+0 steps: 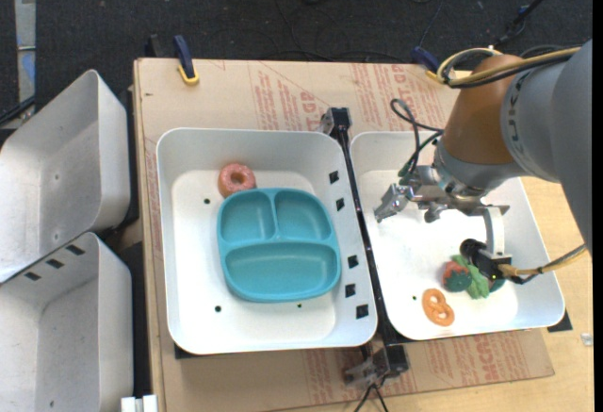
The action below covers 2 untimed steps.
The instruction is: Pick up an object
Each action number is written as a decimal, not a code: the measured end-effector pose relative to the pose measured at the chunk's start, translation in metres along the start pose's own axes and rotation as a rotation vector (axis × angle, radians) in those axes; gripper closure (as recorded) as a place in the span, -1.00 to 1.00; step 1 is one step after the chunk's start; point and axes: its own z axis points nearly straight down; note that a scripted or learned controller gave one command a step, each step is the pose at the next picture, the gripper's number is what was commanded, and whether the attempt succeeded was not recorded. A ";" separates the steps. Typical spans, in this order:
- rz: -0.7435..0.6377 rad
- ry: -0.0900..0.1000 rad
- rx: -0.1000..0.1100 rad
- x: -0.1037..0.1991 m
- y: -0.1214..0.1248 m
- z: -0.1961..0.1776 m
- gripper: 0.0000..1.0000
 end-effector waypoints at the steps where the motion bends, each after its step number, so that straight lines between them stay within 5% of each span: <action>1: 0.000 0.000 -0.003 0.001 0.000 0.019 -1.00; 2: 0.001 -0.001 -0.007 0.000 0.001 0.008 1.00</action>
